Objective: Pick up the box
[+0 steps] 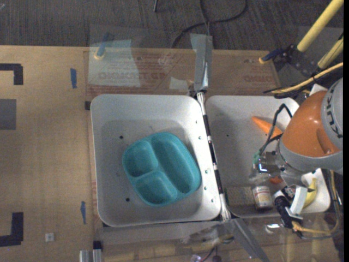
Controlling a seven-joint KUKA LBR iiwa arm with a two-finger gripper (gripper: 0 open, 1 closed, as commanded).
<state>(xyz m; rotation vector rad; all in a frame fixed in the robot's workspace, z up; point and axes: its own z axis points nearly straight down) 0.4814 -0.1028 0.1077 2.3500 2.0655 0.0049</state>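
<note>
Orange-banded arm hung over the right bin, gripper low beside a small labelled container; the jaws' opening could not be told. The box lay hidden, probably under the wrist there, so a good grasp meant centring on it, clear of that container and the wall

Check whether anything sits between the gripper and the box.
Cannot tell: the arm hides the right bin beneath the gripper, and which thing is the box is unclear. A small bottle sits close beside the gripper, an orange piece farther back.
</note>
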